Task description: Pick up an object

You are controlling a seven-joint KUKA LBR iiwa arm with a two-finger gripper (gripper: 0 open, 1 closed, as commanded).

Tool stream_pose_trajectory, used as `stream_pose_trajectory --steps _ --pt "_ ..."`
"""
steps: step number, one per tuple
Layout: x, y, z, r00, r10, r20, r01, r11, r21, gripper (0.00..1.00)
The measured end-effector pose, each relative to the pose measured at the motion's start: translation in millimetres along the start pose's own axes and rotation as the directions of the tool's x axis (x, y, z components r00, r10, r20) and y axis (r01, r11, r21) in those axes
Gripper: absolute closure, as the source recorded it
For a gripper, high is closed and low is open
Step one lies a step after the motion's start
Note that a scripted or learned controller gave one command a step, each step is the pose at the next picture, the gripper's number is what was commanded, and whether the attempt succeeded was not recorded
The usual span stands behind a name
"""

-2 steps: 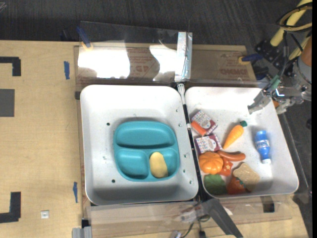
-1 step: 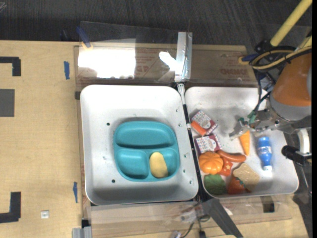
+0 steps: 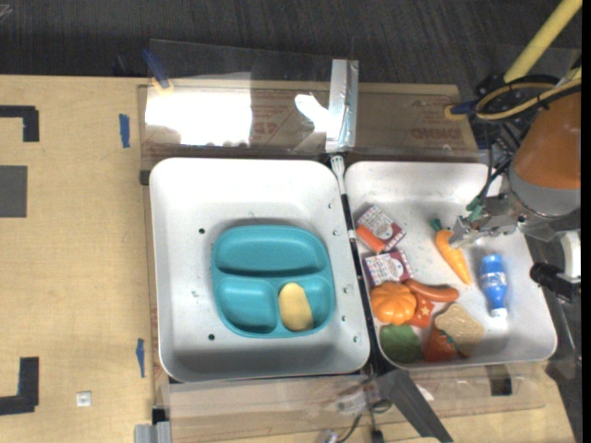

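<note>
Presently: end effector (image 3: pixel 471 221) low in right bin (image 3: pixel 526 344), beside carrot (image 3: pixel 453 256); finger state indiscernible.

Single arm (image 3: pixel 551 160) enters from the right edge of the view, over the far right corner of the right bin (image 3: pixel 531 344). Orange band on top, grey wrist section below it. Hand (image 3: pixel 473 223) hangs low inside that bin, pointing left toward its middle. Metal finger hardware is small and blurry, so finger spacing is unclear. Nothing visibly gripped.
</note>
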State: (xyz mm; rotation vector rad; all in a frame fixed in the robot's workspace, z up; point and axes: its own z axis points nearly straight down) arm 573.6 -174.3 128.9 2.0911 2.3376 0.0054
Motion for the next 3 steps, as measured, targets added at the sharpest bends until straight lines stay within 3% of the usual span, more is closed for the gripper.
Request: stream_pose_trajectory --steps 1,2,3 --pt "0 0 1 1.000 0.000 0.000 0.000 1.000 0.001 0.00" --pt "-20 -10 35 0.997 0.074 0.000 -0.074 0.997 0.003 0.00" --pt "-16 -35 41 0.970 0.242 -0.003 -0.242 0.970 0.000 0.00"
